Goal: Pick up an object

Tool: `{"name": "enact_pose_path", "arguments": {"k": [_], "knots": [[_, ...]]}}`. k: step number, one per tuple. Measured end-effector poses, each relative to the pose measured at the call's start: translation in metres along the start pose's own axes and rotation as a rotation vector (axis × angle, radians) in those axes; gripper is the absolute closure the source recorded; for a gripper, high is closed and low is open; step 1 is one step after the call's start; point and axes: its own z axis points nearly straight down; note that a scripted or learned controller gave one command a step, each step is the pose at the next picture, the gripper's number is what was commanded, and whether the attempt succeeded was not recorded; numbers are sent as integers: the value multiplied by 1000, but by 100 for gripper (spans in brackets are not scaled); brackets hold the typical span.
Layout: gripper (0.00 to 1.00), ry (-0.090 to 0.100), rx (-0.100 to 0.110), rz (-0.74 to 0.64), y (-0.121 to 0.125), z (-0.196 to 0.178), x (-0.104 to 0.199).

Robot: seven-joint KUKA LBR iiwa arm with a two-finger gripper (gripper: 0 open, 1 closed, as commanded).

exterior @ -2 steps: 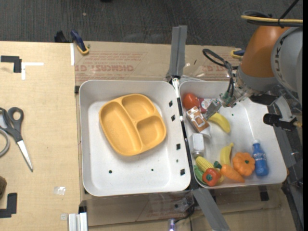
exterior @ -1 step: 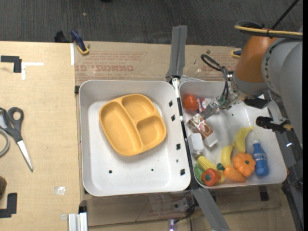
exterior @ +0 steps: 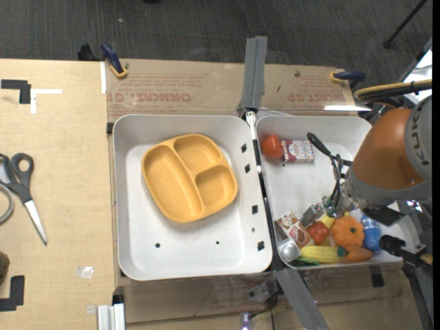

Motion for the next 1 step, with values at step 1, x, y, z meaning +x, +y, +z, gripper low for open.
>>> {"name": "enact_pose_path", "arguments": {"k": [1], "knots": [[100, 5, 4, 0, 0, -6, 1]]}}
